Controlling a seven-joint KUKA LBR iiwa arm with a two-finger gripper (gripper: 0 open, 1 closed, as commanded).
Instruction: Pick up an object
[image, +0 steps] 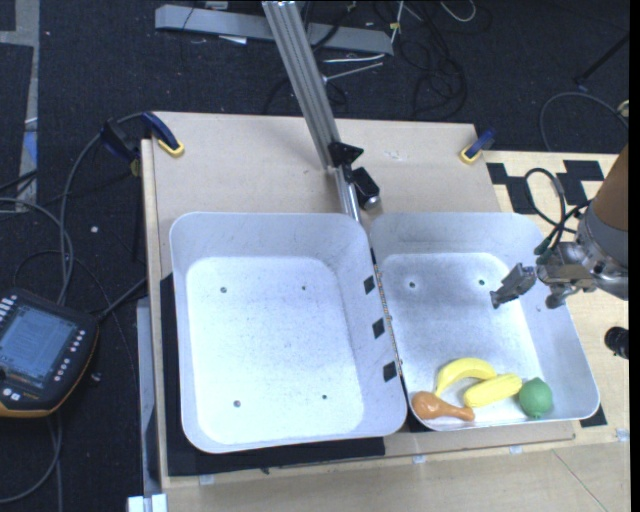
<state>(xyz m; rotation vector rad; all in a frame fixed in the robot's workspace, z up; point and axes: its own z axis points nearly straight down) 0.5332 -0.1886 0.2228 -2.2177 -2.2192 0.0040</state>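
In the right bin, along its near edge, lie a yellow banana, a yellow block-like piece, an orange pear-shaped toy and a green round fruit. My gripper hangs over the right side of this bin, above and behind the fruit. Its dark fingers point left and are spread apart, with nothing between them.
The left bin sits beside the right one, divided by a ridge with black clips. A slanted metal pole rises behind the bins. Blue-yellow clamps grip the bench's far corners. A pendant lies on the floor at left.
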